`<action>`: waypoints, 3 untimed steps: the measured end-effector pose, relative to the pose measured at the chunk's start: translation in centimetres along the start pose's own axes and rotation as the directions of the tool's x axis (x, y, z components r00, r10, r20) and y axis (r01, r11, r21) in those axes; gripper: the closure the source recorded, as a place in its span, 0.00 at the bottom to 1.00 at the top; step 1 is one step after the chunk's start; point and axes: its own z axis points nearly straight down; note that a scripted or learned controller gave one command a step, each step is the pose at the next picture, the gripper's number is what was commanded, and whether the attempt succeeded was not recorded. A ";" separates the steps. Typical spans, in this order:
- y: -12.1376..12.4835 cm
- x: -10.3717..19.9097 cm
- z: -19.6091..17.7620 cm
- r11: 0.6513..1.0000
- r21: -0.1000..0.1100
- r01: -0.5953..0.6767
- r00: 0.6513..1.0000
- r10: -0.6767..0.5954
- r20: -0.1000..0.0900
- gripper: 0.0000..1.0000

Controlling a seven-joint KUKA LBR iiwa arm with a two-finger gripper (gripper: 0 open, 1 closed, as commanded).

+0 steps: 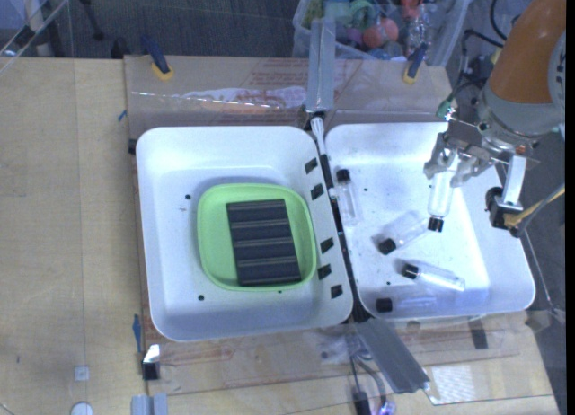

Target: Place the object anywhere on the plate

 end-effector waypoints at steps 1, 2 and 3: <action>0.1 3.9 3.1 0.997 0.001 0.071 0.997 -0.071 0.001 1.00; 0.1 3.9 3.1 0.997 0.000 0.071 0.997 -0.071 0.001 0.00; 5.2 0.2 2.7 0.981 -0.008 0.191 0.981 -0.191 0.003 0.00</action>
